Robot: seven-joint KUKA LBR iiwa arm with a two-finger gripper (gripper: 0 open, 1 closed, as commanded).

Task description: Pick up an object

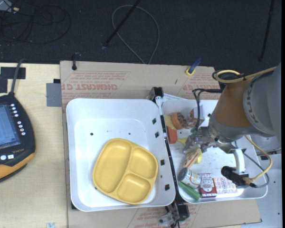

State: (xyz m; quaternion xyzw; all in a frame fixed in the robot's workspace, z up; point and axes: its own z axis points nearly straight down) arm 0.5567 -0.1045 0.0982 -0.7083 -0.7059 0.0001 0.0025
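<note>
The right bin (256, 194) holds a clutter of small objects: an orange-red piece (172, 136) by its left wall, a brownish item (179, 120) behind it, a red and white packet (210, 185) and a green object (190, 192) at the front. My gripper (195, 145) is low in this bin, over the pile near its left side, just above a tan, stick-like object (192, 158). The wrist hides what lies directly beneath it. Nothing is visibly lifted.
The left bin (85, 113) contains a yellow divided plate (125, 170). A black divider with clips (162, 141) runs between the bins. A teach pendant (7, 137) lies on the bench at the far left. Cables trail from the arm over the right bin's far side.
</note>
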